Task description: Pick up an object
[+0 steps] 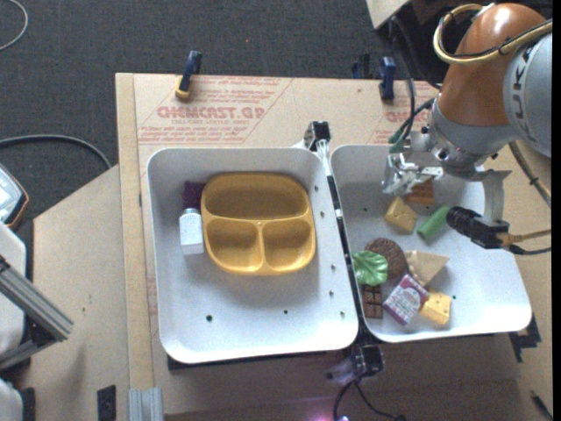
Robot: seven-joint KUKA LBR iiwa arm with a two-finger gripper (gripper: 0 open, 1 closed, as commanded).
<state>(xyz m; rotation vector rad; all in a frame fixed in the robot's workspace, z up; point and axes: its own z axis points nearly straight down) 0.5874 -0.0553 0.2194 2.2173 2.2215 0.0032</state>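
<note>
Toy food pile [405,274] in right bin [491,310] | gripper [401,175] above tan wedge [401,216], finger state unclear | bench board [215,112] print: "CHEMCAST GP"

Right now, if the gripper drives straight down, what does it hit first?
Most likely the tan block lying just below the gripper in the right bin. An orange piece sits right beside it, and depth is unclear, so that could touch first.

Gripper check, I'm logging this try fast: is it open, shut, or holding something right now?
Gripper: cannot be told; it hangs over the right bin, above the yellow wedge.
</note>
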